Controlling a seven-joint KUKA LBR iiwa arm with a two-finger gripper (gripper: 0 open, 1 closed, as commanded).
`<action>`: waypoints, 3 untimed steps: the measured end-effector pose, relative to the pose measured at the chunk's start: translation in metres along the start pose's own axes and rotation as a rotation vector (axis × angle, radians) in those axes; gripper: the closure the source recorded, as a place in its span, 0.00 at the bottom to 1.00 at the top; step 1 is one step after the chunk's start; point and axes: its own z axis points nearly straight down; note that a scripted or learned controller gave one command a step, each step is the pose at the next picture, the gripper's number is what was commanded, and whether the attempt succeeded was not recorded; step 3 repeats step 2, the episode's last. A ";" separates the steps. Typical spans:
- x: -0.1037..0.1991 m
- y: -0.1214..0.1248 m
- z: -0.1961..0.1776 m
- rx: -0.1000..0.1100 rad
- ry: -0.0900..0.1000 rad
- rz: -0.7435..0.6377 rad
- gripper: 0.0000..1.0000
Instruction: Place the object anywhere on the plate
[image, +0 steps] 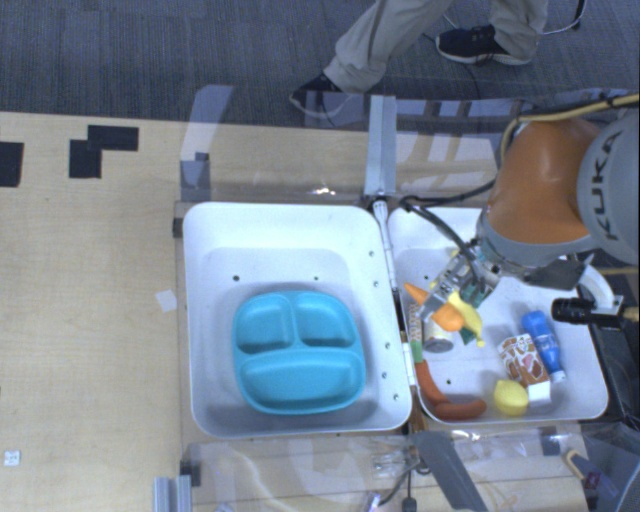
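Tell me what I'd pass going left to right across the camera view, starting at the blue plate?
Blue divided plate in the left bin → gripper over a jumble of small orange and yellow pieces in the right bin → yellow lemon → blue bottle.

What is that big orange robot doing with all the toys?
The robot arm's gripper is down in the right bin, among toy food: a banana, a carrot, a sausage, a lemon and a blue bottle. It is meant to put one on the blue plate in the left bin.
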 end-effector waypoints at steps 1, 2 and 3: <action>0.077 0.073 0.001 0.000 0.002 -0.088 1.00; 0.077 0.072 0.000 0.000 0.002 -0.088 0.00; 0.077 0.072 0.000 0.000 0.002 -0.088 0.00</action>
